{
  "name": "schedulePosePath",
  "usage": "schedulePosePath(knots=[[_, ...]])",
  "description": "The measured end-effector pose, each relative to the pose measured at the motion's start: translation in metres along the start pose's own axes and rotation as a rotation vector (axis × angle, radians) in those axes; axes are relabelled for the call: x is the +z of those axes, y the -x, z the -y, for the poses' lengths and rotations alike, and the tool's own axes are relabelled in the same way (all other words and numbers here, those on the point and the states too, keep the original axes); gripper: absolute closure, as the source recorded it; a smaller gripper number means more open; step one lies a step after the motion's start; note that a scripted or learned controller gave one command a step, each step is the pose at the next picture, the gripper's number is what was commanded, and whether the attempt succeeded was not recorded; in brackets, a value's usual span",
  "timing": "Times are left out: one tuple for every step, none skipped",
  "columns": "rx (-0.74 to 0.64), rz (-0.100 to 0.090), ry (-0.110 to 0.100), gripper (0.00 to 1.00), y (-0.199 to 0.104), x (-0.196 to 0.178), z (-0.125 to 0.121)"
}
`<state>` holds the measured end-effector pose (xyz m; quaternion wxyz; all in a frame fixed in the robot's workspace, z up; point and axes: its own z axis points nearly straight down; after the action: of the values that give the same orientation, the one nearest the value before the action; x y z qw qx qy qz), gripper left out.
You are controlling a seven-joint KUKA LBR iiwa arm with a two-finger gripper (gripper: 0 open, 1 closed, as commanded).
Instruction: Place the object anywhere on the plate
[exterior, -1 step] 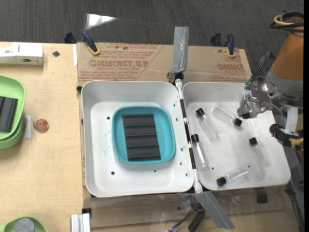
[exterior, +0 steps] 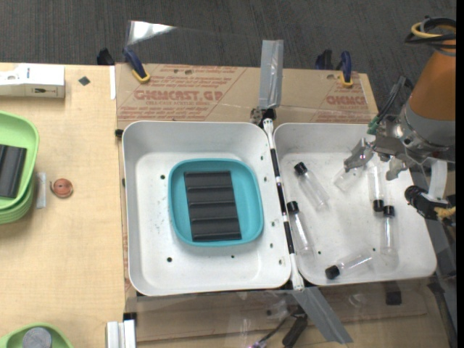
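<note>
Looking down from the camera view, the gripper [exterior: 377,159] is being held over the back right part of the right bin [exterior: 406,270]. Whether the claw is released or clenched cannot be told, and no thing is being seen in its grasp. The task's things, the clear tubes with black caps, are all lying in the right bin. One tube [exterior: 346,178] is lying just beside the claw, and it looks like the one being gone for.

Several things could be going wrong from here. The tube is see-through, round and smooth, so it could be missed, or be rolling away when it is being touched. It could also be slipping out while it is being carried. Two more tubes [exterior: 378,188] are lying close by and could be getting bumped.

The teal plate [exterior: 250,194] is sitting in the left bin [exterior: 145,252], well apart from the claw. Much of the plate is being covered by a black ridged block [exterior: 212,205], so a tube could be rolling off it. The raised edges where the two bins are meeting are standing between tube and plate.

A green dish [exterior: 18,140] and a white box [exterior: 32,80] are lying far off to the left.
</note>
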<state>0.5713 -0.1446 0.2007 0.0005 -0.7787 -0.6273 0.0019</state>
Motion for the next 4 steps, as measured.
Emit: schedulePosePath(knots=[[0.068, -0.001, -0.002, 0.0, 0.072, 0.03, 0.0], [0.119, -0.002, 0.0, 0.0, 0.082, -0.003, 0.056], [0.131, 0.0, 0.001, 0.0, 0.078, -0.094, 0.033], [0.257, 0.0, 0.0, 0.0, 0.057, -0.24, -0.034]])
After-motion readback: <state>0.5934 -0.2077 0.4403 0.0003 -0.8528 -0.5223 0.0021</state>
